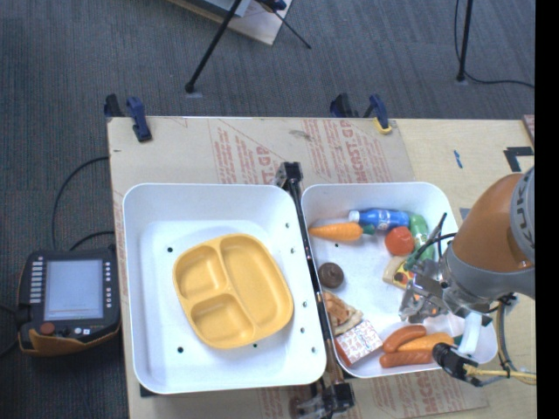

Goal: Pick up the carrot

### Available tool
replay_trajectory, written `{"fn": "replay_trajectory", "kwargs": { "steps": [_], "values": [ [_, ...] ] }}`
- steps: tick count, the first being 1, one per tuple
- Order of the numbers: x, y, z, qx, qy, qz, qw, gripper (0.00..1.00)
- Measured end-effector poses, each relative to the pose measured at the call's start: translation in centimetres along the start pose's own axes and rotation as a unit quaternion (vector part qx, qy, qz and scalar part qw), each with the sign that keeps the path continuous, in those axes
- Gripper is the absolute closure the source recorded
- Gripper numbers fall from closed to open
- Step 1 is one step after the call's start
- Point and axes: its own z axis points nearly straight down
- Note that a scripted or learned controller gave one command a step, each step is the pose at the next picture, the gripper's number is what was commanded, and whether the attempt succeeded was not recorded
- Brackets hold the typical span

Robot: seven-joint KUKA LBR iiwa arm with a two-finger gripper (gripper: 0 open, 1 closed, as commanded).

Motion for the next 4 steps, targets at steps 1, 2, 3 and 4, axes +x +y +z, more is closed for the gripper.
{"fn": "replay_trajectory", "kwargs": {
  "steps": [1, 2, 3, 4],
  "values": [
    [0.0, -0.1, -0.7, 0.003, 0.001, 0.003, 1.0, 1.0],
    [0.8, -1.3, 2.3, -0.011, -0.003, -0.137, 0.9906, 1.0],
    [-1.7, 5.2, -0.5, -0.014, -0.005, -0.183, 0.9831, 1.0],
    [5.5, -2.9, 2.4, -0.01, -0.005, -0.287, 0.9579, 1.0]
  ]
}}
